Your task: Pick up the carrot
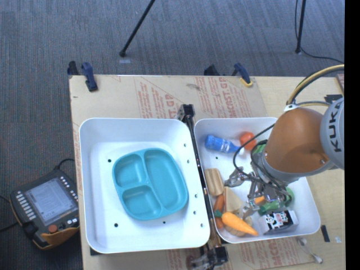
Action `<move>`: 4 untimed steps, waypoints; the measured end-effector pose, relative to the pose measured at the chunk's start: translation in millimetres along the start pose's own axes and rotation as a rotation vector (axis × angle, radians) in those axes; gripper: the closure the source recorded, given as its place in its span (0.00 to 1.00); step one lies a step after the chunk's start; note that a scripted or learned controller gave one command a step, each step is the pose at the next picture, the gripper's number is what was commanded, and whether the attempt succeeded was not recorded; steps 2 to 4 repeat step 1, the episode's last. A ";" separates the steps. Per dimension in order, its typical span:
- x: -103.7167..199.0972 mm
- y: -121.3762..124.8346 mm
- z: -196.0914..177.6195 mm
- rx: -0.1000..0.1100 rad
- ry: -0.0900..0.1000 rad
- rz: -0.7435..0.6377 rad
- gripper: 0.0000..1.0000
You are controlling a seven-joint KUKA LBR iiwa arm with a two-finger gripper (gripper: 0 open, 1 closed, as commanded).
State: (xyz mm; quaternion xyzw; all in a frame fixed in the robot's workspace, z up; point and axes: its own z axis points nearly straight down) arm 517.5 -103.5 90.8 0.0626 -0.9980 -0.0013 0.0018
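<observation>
Hovering with my gripper (253, 198) just above the carrot (238, 223), which lies below-left of my jaws, whose spread I cannot tell, ready for descent.

Pretty even, soft overhead light, white bins (90, 151) a bit washed out, faint shadows, whole frame slightly soft and grainy.

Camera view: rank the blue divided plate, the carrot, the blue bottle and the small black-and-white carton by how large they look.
1. Blue divided plate
2. Carrot
3. Blue bottle, close to the carrot
4. Black-and-white carton, partly hidden by the tool, so unsure
</observation>
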 end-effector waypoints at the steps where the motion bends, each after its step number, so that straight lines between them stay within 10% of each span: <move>1: 0.1 -0.2 0.0 0.000 0.000 0.001 0.00; 4: 0.1 -0.2 0.0 0.000 0.000 0.001 0.00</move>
